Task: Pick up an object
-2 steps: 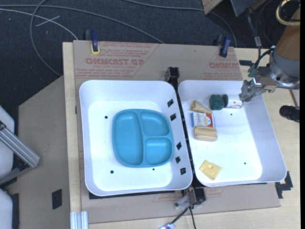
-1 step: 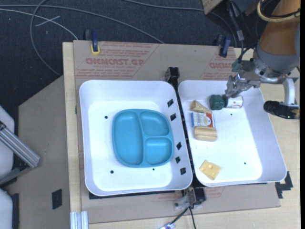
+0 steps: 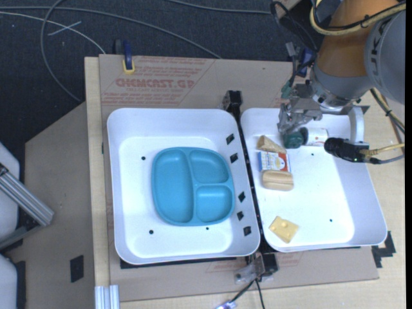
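A: Is any marking reading clearly?

B: Red print is showing on the board (image 3: 161, 82) beyond the left bin, well left of the gripper (image 3: 293, 131). It is reading roughly "CHEMCAST GP"; the smaller lines above and below are staying illegible.

A: Anything nearer the gripper?

B: The small packet (image 3: 275, 161) just below it is carrying print too small to read.

Desk (image 3: 58, 192) with two white bins on a printed board.

We see a pale desk carrying a brown board (image 3: 161, 76) with red lettering, held at its far edge by a blue-and-yellow clamp (image 3: 129, 58). On the board we find the left bin (image 3: 122, 172) and the right bin (image 3: 360, 205) side by side, their inner rims touching along a black divider strip (image 3: 243, 166). Dark carpet (image 3: 38, 76) with loose cables (image 3: 64, 18) surrounds the desk.
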Robot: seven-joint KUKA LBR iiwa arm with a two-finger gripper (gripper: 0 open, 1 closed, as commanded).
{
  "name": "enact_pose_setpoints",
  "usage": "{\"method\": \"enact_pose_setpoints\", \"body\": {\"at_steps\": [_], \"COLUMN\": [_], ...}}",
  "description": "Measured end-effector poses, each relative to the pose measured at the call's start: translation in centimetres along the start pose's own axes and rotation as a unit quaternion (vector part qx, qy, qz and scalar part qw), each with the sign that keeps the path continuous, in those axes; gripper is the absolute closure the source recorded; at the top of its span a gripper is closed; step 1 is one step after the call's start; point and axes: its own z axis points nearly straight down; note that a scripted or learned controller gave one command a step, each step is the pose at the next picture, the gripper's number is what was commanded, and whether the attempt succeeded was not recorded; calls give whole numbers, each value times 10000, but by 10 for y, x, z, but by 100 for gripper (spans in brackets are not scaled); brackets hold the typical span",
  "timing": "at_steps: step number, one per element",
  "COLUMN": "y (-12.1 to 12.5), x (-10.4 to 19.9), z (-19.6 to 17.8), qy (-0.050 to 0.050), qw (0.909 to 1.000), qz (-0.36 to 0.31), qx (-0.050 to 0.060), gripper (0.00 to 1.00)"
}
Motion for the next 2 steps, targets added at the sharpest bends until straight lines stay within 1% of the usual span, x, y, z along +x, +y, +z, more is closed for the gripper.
{"method": "enact_pose_setpoints", "body": {"at_steps": [1, 2], "y": [3, 9], "x": [64, 120], "z": [-2, 10], "qy": [2, -2], "qw": [10000, 10000], "qz": [-5, 1], "qx": [-11, -4], "gripper": [100, 100]}}
